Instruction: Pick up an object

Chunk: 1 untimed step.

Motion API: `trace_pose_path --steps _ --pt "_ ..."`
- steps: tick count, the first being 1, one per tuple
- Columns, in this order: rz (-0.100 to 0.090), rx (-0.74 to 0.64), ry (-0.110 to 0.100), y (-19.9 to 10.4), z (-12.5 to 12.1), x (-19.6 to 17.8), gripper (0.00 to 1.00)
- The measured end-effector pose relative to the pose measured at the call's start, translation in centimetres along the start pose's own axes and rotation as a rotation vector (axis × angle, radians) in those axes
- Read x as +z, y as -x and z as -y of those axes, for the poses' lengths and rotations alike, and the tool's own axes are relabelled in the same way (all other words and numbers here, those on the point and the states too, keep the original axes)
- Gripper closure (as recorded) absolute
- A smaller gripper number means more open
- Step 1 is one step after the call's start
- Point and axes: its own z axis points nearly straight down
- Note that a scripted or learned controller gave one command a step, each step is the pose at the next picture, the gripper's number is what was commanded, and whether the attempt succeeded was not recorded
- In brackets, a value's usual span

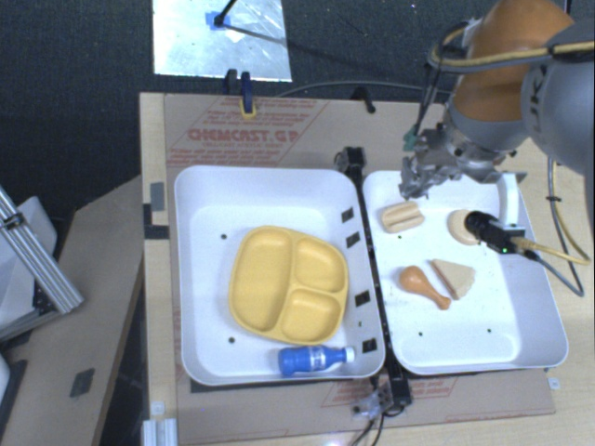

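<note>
Here, your gripper [416,186] hangs just above the little bread roll [402,217] in the right bin [535,342]; you cannot tell its grip.

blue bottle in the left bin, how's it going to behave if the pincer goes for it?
The blue bottle lies on its side against the near wall of the left bin, so a nudge would probably roll it. Its rounded, smooth-looking body may slip between fingers. It looks like small plastic, likely light; the yellow tray close behind leaves little finger room.
</note>
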Motion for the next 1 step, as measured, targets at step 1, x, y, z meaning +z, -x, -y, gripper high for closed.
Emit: trace_pose_path --steps 1 --pt "-0.001 -0.001 -0.001 -6.16 0.06 0.80 1.00"
